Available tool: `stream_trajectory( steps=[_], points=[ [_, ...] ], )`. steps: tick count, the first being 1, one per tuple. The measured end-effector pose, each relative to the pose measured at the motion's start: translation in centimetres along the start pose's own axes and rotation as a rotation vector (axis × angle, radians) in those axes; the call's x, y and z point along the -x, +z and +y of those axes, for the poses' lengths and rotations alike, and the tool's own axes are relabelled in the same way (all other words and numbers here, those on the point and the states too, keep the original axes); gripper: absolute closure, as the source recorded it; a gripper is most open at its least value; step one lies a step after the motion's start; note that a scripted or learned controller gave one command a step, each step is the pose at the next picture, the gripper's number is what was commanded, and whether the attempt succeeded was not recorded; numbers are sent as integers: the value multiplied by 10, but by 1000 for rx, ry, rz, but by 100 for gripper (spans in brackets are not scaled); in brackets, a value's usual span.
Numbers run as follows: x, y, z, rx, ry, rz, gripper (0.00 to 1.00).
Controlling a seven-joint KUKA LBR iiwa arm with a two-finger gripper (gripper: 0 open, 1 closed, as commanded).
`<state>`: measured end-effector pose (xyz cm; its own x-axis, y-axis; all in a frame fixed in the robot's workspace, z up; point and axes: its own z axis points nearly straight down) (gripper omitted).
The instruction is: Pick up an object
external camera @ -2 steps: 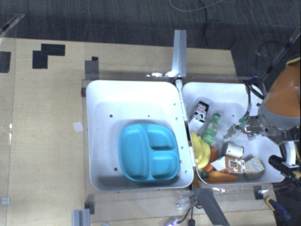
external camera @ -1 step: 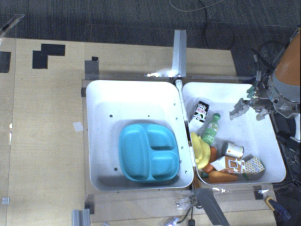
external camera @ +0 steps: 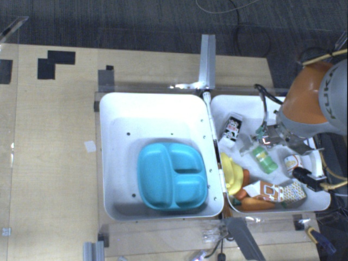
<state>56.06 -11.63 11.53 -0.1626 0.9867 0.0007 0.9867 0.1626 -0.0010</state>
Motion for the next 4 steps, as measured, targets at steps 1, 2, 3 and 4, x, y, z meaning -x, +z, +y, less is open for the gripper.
stream_trajectory(
  steps=[1, 2, 3, 4],
  points=[
    [39, 27, -20, 12, 8, -2, 0],
    [38, 17, -17, 17, 6, -2, 100],
    [28, 26, -35, 21, -28, -10, 100],
    [0, -121, 32, 4, 35, -3, 100]
  ],
)
